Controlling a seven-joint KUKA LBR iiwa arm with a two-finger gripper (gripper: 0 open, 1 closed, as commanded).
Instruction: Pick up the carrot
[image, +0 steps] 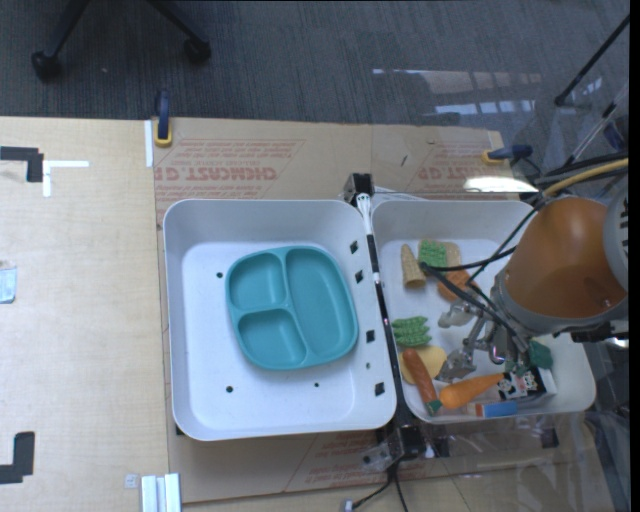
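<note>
White plastic takes up the middle of the camera view: two shallow bins side by side on my bench (80, 330), which is pale wood with brown printed cardboard under the bins.

The left bin (190, 330) carries a teal divided plate (292, 306), three compartments, lying flat near the bin's centre.

The right bin (385, 215) is the crowded one. My arm comes in from the right, its orange band (565, 265) bulking over the bin's right half, with dark cables looping across it. Below that hangs my tool (478, 345), grey metal, low over the near middle of the bin — I cannot tell whether it is released or clenched, the linkage is too cluttered to read.

The carrot (474, 390) lies just on the near side of the tool, orange, stretched left to right close to the bin's near wall. Whether the tool touches it I cannot say.

A second orange-red piece with a green end (420, 378) lies tilted at the carrot's left, beside a yellow piece (432, 358). Farther back sit a green leafy item (411, 328), a tan corn-like piece (411, 266) and another green piece (434, 252) near the far wall. A small blue item (497, 408) rests against the near wall — right of the carrot.
</note>
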